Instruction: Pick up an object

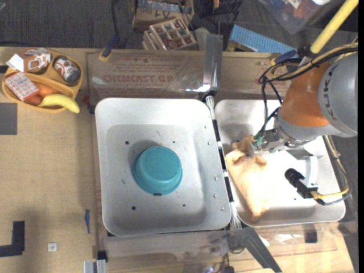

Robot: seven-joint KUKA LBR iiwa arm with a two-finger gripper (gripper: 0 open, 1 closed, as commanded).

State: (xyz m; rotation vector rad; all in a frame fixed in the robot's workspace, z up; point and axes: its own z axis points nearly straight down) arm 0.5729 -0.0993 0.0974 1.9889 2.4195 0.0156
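Tan cloth (252,182) in right bin (333,209), pincer (257,147) touching it, grip state unclear

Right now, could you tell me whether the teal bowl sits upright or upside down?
Upside down: the teal bowl shows its flat base on top, rim down on the left bin.

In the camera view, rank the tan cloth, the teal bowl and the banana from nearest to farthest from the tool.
Measured from the tool:
1. Tan cloth, right bin, just under and beside the tool.
2. Teal bowl, upside down in the middle of the left bin.
3. Banana, in the yellow tray at the bench's far left corner.
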